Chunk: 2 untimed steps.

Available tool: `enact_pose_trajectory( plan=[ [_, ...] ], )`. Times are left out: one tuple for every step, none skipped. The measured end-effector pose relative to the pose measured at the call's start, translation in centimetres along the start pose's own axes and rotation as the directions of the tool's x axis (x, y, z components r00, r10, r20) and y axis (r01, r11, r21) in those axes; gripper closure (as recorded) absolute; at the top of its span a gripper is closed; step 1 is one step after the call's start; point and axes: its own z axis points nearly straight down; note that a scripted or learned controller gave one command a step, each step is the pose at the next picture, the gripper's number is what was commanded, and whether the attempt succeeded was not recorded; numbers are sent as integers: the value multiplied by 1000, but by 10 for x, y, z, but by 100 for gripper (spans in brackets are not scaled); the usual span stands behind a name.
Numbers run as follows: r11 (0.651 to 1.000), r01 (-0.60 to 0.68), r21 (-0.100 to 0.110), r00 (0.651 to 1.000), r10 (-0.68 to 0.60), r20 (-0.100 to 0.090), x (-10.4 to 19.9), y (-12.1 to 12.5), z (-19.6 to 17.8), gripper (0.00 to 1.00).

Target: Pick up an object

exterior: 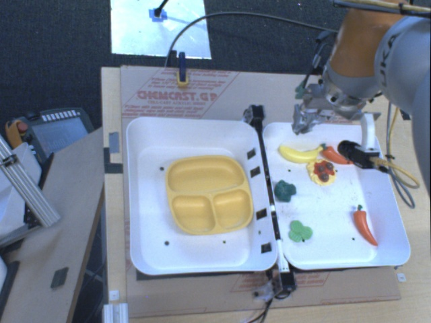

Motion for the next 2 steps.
enact_pose_trajectory(
  plan=[
    [1000,1,1,1000,-1,-1,58,-8,10,100],
    [1000,-1,-1,1000,1,0,108,-6,15,100]
  ],
)
